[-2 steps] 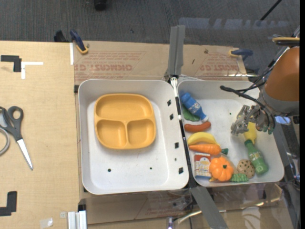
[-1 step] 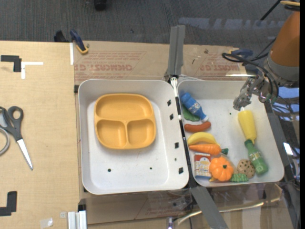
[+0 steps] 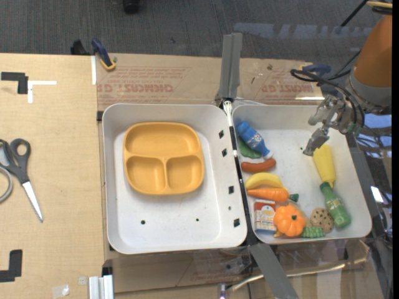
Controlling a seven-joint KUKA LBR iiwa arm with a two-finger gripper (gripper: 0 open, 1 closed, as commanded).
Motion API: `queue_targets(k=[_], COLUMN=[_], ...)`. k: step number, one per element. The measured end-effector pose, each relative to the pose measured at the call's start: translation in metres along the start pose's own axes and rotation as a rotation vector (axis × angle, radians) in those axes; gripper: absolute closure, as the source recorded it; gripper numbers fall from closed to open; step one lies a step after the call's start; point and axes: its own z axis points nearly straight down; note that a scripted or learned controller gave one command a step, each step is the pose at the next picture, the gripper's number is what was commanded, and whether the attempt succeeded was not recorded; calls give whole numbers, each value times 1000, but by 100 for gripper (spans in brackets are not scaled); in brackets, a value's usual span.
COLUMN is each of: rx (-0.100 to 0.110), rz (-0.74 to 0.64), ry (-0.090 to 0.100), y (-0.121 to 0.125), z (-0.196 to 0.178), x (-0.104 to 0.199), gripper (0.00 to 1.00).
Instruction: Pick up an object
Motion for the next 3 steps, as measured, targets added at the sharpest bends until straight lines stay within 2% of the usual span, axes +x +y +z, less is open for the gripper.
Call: queue_targets(k=[1, 2, 3], rx=[0, 0, -1], rz=[-55, -57, 1], ry=[0, -4, 0], y=[-43, -43, 10], z=[108, 98, -9], x=[28, 27, 59], gripper=[0, 100, 100])
